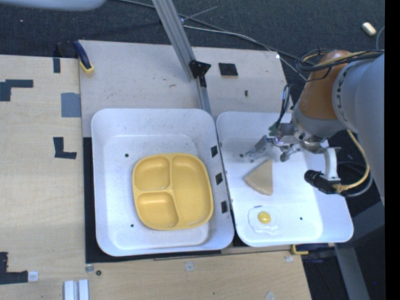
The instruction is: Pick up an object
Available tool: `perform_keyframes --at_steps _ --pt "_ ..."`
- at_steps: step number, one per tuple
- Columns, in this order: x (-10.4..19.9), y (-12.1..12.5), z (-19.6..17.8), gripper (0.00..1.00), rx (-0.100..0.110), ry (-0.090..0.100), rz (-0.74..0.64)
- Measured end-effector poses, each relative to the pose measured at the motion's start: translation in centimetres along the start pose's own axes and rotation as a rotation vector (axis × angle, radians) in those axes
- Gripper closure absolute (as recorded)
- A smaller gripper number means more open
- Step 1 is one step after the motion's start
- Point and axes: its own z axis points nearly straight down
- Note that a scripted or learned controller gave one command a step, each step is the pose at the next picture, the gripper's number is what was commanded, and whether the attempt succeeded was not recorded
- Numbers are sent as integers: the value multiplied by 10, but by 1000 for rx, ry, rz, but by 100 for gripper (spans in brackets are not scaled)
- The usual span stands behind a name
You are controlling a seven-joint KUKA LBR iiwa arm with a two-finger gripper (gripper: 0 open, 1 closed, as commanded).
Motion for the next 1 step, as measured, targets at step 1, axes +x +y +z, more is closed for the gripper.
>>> perform_keyframes --at_steps 1 --pt "0 1 24 0 -9 -3 0"
